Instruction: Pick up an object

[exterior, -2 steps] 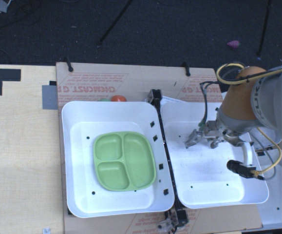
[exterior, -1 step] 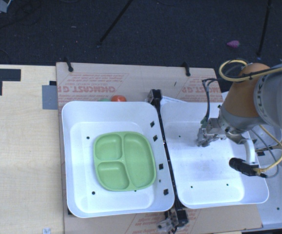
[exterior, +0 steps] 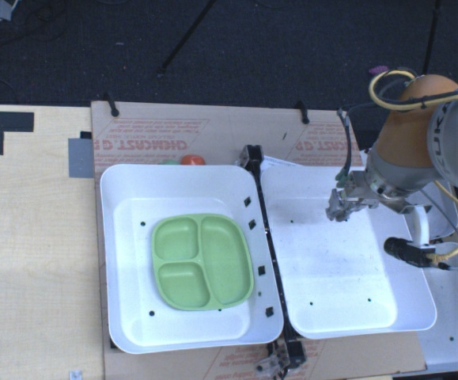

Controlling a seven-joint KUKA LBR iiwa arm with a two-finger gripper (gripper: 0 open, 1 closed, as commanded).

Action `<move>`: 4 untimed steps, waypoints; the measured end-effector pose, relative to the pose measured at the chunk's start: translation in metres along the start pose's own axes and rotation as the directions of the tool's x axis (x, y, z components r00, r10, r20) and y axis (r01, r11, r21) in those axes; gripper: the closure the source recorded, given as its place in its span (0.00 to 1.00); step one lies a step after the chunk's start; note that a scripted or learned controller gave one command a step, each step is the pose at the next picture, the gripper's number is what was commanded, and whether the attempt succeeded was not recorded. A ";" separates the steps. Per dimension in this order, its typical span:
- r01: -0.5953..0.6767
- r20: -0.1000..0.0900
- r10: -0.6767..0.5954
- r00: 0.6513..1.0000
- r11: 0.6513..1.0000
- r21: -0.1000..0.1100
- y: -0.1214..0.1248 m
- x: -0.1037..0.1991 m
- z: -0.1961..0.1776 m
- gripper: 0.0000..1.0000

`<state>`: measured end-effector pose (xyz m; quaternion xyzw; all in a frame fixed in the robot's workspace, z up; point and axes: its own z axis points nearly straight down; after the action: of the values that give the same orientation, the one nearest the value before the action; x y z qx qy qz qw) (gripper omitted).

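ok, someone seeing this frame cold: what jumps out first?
Probably the light green divided plate, lying flat in the middle of the left bin and the only strong colour against all that white. Next, the grey arm with its orange band coming in from the right, its gripper over the upper part of the right bin. A small orange-red object also peeks out on the cardboard just behind the left bin's far rim.

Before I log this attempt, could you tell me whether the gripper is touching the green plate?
Apart. The camera view shows the gripper over the right bin, the green plate in the left bin.
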<state>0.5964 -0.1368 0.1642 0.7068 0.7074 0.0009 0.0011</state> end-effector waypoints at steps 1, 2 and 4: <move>-0.001 0.000 0.001 1.000 1.000 0.001 0.001 -0.001 -0.052 1.00; 0.003 -0.003 -0.003 1.000 1.000 0.007 -0.026 0.051 -0.060 1.00; 0.002 -0.002 -0.002 1.000 1.000 0.009 -0.061 0.153 -0.056 1.00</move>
<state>0.5348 0.0166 0.2198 0.7060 0.7082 -0.0019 -0.0029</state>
